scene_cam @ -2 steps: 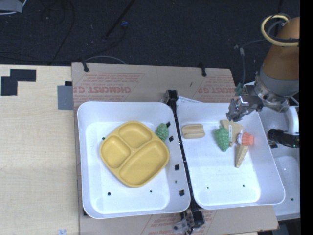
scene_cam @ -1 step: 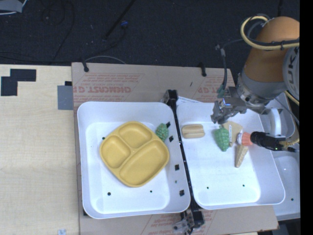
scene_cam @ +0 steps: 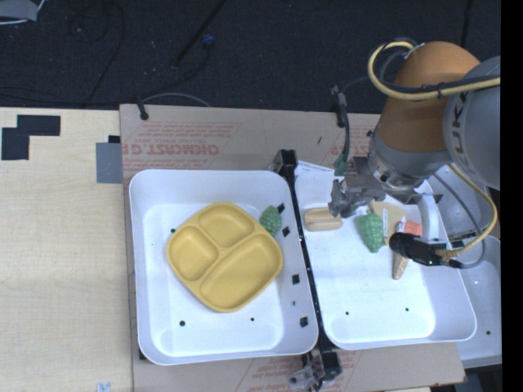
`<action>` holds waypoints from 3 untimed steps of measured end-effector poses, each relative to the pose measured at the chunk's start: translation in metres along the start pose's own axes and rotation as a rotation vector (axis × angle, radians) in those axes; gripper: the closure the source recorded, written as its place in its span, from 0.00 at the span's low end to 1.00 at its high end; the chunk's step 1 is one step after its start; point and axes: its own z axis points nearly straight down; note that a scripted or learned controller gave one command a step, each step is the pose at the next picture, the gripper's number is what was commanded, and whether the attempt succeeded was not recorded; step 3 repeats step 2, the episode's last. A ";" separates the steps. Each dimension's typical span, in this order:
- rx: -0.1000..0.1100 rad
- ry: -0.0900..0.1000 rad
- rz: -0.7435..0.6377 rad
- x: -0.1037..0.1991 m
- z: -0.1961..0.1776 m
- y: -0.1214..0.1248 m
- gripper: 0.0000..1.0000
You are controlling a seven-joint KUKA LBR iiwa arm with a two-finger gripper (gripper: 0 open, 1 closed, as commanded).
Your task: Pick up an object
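A yellow three-compartment plastic plate (scene_cam: 225,256) fills the left white bin (scene_cam: 155,333); further back in the right white bin (scene_cam: 409,325), the gripper (scene_cam: 341,201) hangs over a tan bread-shaped toy (scene_cam: 322,220), whether open or closed I cannot tell; crowding green toy (scene_cam: 370,231) risks a misgrip.

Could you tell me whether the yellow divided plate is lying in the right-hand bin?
No, the yellow plate lies in the left bin, while the right bin holds the small items near the gripper.
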 end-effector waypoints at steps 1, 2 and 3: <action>-0.001 -0.001 0.001 0.043 0.006 0.000 1.00; 0.001 0.000 -0.001 0.093 0.023 -0.005 1.00; 0.001 0.000 -0.001 0.093 0.023 -0.005 1.00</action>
